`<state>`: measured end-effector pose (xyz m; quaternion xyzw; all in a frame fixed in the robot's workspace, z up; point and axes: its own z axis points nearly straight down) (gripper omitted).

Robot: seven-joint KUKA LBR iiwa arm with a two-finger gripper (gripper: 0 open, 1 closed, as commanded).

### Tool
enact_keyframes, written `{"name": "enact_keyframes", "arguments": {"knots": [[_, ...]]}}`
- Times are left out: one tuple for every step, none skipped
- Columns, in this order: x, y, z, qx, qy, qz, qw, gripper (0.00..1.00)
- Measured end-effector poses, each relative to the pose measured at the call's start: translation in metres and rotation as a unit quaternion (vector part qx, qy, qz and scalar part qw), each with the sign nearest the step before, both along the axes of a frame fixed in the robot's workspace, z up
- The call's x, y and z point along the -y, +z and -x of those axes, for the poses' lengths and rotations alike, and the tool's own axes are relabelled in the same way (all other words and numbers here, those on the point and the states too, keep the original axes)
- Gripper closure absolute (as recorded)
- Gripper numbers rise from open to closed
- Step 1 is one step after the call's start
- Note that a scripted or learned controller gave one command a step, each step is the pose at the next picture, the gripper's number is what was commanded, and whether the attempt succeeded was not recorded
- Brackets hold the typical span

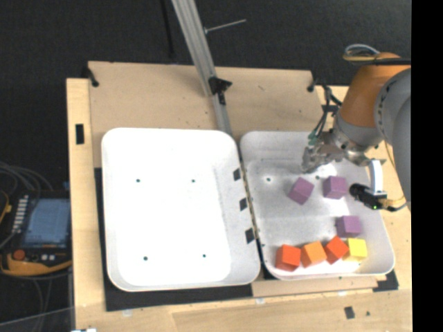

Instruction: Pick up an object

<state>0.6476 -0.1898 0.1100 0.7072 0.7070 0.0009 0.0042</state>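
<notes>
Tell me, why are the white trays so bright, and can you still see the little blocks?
In the camera view the left bin is lit so strongly it looks almost plain white, with only faint shading at its rim; the right bin shows soft grey shadow near the gripper; the purple blocks and the orange blocks stay clear though slightly soft; the floor around the bench is very dark.

Three purple cubes (301, 190), three orange cubes (288, 256), one yellow cube (357, 247), two bins (118, 151).
</notes>
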Motion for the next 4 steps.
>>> {"name": "enact_keyframes", "arguments": {"knots": [[-0.001, 0.049, -0.01, 0.0, 0.002, -0.0013, 1.0, 1.0], [0.002, 0.108, -0.002, 0.001, 0.0, -0.0008, 1.0, 1.0], [0.004, 0.155, -0.003, -0.001, 0.002, -0.0011, 1.0, 1.0], [-0.054, 0.161, 0.004, -0.003, 0.003, -0.0028, 1.0, 1.0]]}}
